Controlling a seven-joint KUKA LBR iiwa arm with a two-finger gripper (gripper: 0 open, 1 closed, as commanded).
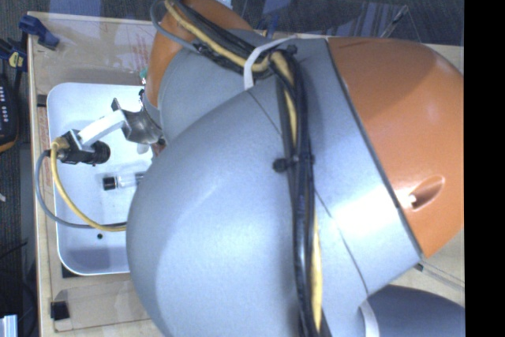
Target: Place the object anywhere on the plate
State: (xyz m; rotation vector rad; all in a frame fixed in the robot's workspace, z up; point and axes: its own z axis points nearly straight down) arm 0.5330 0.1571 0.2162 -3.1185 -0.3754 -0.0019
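Note:
The arm's grey and orange body (300,170) covers most of the camera view. Its wrist end reaches over the left white bin (79,249). There, a grey metal piece of the gripper (139,127) sticks out from under the arm, with a white bar (102,126) and a black fitting (79,152) beside it. A small black and clear object (117,182) lies on the bin floor just below the gripper and apart from it. I see nothing held.
A yellow cable (63,197) loops from the black fitting across the left bin floor. The wooden bench (87,51) frames the bin. Blue clamps (35,31) sit at the bench's far left corner.

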